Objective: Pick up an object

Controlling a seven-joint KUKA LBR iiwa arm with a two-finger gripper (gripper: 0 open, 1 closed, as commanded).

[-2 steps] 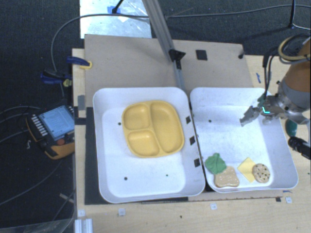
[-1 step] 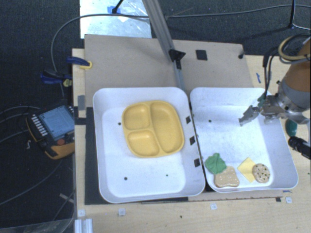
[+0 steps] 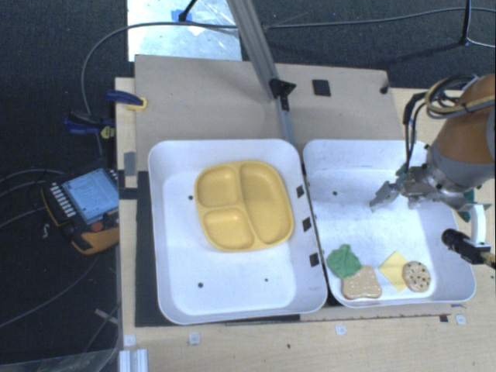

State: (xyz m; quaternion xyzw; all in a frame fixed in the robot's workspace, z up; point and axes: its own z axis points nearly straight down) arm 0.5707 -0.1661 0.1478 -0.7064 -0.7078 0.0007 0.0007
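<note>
Open, empty hand (image 3: pixel 385 198) hovers over right bin's (image 3: pixel 341 161) bare middle, food items (image 3: pixel 378 273) along its front edge

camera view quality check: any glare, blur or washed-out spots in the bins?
Camera view: bright glare on the shiny patch at top left; the right bin looks washed out, its floor nearly textureless; the gripper is slightly soft; the yellow tray and the food items near the cookie are reasonably sharp.

Fixed overhead camera looks slantwise down on both bins (image 3: pixel 232 304).
</note>
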